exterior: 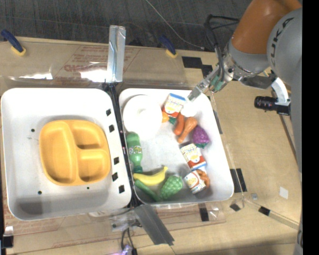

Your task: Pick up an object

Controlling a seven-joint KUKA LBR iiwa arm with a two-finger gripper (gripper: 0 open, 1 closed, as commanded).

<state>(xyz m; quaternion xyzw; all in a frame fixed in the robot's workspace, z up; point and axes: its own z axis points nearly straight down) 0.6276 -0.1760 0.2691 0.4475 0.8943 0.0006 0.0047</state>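
The right bin (221, 152) holds several toy foods. A small carton (173, 104) with a blue top stands at the far side, and an orange carrot (184, 127) lies just in front of it. Purple grapes (201, 136) sit to the carrot's right. Two small labelled cans (191, 154) (196, 180) lie nearer the front right. A green bottle (134, 152), a yellow banana (151, 176) and a bumpy green fruit (172, 186) lie along the left and front. My gripper (194, 95) hangs over the far right corner of this bin, just right of the carton, with nothing seen held in it.
A white round dish (142, 113) rests in the far left of the right bin. The left bin (16, 110) holds a yellow divided tray (74, 152). A metal clamp (116, 52) stands upright behind the divide between the bins. Tape marks dot the bench to the right.
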